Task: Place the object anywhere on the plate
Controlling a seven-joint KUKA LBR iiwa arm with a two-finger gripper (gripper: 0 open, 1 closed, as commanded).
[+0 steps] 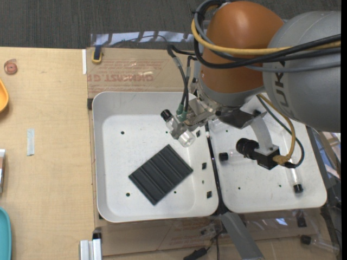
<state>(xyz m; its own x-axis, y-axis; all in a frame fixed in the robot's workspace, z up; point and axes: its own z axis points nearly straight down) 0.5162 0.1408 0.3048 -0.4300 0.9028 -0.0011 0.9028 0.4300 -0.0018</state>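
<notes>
Camera view looks down at a slant on the gripper [181, 128], which is poised over the upper right part of the left bin [108, 145], close to the wall shared with the right bin [260, 191]. Whether the jaws are released or clenched cannot be told. A pale rounded piece [186, 138], glassy in look, is seen at the tip, and it cannot be judged whether this is the object or gripper hardware. The plate is taken to be the black ribbed slab [161, 173], a thin rectangle with parallel ridges. It is laid flat and askew on the bin floor, just below and left of the gripper and apart from it.

If something rounded is let go from this spot, the slab's upper corner is likely to be missed or clipped. A landed piece may also be rolled along the ridges and off onto the smooth white plastic. The slab looks light and loose, so it could be pushed aside by a low descent. Two small black bits [204, 166] lie near its right corner.
</notes>
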